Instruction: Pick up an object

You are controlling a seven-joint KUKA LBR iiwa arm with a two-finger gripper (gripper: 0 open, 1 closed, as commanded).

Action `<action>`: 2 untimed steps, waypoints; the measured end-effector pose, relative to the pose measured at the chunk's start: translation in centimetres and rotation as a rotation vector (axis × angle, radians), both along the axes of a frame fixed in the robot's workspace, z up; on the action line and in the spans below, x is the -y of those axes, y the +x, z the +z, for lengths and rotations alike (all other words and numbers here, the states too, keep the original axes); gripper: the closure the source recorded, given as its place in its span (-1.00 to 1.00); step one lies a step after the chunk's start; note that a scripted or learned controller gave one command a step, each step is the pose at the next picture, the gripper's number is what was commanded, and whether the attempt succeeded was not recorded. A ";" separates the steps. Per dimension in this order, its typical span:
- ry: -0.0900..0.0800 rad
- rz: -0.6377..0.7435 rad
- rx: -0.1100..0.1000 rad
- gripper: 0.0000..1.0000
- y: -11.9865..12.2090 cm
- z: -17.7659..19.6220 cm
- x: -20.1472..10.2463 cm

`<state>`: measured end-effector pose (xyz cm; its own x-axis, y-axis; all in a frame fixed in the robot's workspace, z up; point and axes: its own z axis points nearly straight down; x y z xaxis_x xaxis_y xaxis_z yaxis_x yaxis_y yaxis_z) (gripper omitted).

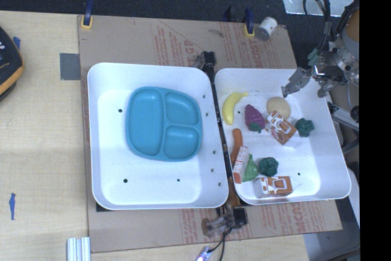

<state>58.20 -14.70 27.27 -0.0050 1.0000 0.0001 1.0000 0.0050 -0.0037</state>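
The right bin [324, 162] holds several toy foods: a yellow banana [231, 106], a purple eggplant [255, 117], a beige potato [278, 105], a red-and-white carton [281, 129], a green broccoli piece [304, 126], an orange carrot [236, 142], a small bottle [242, 166], a dark green vegetable [267, 165] and an orange-and-white box [275, 186]. My gripper [307, 87] hovers over the bin's far right corner, above and right of the potato. It is open, with its fingers spread and nothing between them.
The left bin [104, 180] holds a blue divided plate [164, 123]. A brown cardboard sheet [159, 40] lies under both bins. Clamps and a roll of tape [267, 26] sit at its far edge.
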 end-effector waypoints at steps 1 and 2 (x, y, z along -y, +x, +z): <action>0.000 0.001 -0.003 -1.00 1.7 -10.6 -3.9; -0.005 0.000 0.012 -1.00 2.0 -16.0 -1.7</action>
